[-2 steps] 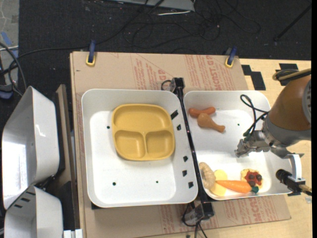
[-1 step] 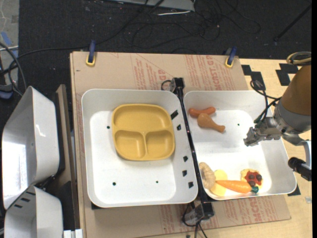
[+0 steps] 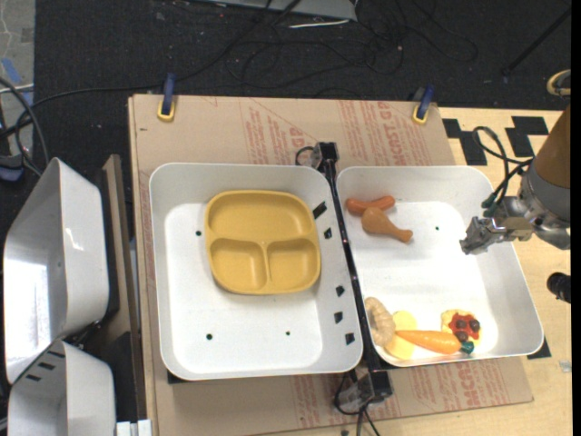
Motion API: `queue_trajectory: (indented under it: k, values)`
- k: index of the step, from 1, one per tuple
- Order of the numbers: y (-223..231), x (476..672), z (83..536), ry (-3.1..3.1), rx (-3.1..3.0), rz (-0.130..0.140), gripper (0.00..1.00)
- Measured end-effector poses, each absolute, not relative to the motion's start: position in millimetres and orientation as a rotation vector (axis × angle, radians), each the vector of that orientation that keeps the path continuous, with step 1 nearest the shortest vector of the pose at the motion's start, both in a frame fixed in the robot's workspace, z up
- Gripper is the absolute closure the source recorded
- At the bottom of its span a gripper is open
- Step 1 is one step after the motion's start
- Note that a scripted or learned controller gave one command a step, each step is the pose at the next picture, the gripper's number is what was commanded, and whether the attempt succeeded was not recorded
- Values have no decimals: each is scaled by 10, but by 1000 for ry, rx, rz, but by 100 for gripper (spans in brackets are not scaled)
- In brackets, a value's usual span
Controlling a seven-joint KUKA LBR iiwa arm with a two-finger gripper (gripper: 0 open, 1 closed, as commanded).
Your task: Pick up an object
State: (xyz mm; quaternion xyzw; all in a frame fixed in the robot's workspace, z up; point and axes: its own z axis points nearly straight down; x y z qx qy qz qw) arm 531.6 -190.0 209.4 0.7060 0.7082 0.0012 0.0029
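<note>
The gripper (image 3: 478,236) hangs over the right edge of the right bin (image 3: 508,280), and nothing sits between its fingers; whether they are spread or closed I cannot tell at this size. This looks like the approach step of a pick, with no object chosen by contact yet. The nearest candidates lie well to the fingers' left: a drumstick (image 3: 388,226) with a sausage (image 3: 369,204) touching or just above it. Farther off, toward the bin's near wall, a carrot (image 3: 428,340) rests beside a pale roll (image 3: 379,322) and a small red item (image 3: 463,324), possibly a pizza slice. The yellow plate (image 3: 263,242) sits in the left bin (image 3: 182,280). The next move calls for travelling left over one item, descending, then closing.
</note>
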Motion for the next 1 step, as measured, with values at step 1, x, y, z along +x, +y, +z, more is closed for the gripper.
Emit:
queue_trajectory:
  k: [1]
  values:
    - [-1363, 5335, 2016, 2231, 2214, 2, 100]
